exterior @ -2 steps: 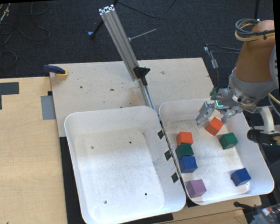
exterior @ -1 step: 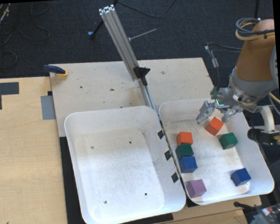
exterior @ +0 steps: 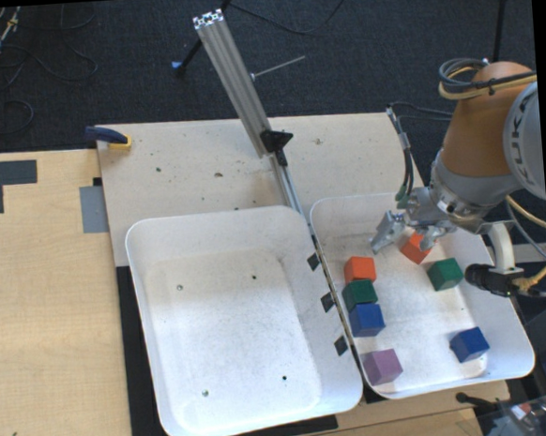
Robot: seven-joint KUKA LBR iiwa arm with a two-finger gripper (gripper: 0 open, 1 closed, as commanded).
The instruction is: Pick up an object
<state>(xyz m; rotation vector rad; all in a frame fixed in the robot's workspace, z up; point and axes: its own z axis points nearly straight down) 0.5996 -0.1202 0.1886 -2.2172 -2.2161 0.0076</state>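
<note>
The gripper (exterior: 408, 235) hangs over the far part of the right bin (exterior: 510, 358), its grey metal fingers spread apart, one slanting toward the left and one to the right. Below and between them sits a small red-orange block (exterior: 413, 248), tilted on an edge, matte and sharp-cornered; whether the fingers touch it cannot be told, and it is not clearly clamped. Just to its left lies an orange cube (exterior: 359, 269), touching a dark green cube (exterior: 359, 293), with a blue cube (exterior: 366, 319) next in the same row along the bin's left wall and a pale purple cube (exterior: 381, 365) nearer the front. A green cube (exterior: 444, 273) lies right of the red-orange block, and another blue cube (exterior: 469, 343) sits near the front right corner. The left bin (exterior: 164, 268) is smooth white plastic with rounded corners, speckled with dark flecks.
</note>
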